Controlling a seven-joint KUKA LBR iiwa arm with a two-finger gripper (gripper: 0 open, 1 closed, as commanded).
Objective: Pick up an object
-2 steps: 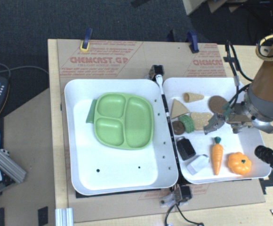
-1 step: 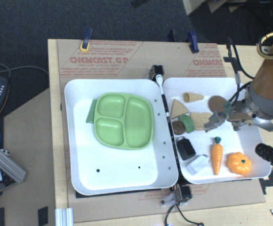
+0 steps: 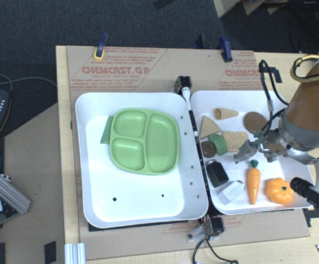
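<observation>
"CHEMCAST" printed on bench board (image 3: 115,69)

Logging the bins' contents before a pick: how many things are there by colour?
Green: 2, a divided plastic plate and a small ribbed roll
Orange: 2, a toy carrot and a small pumpkin
Black: 1, a rectangular block
Total: 5

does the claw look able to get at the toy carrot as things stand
Probably yes: the claw hangs just above the carrot, whose top lies uncovered, with the orange pumpkin apart on one side.
</observation>
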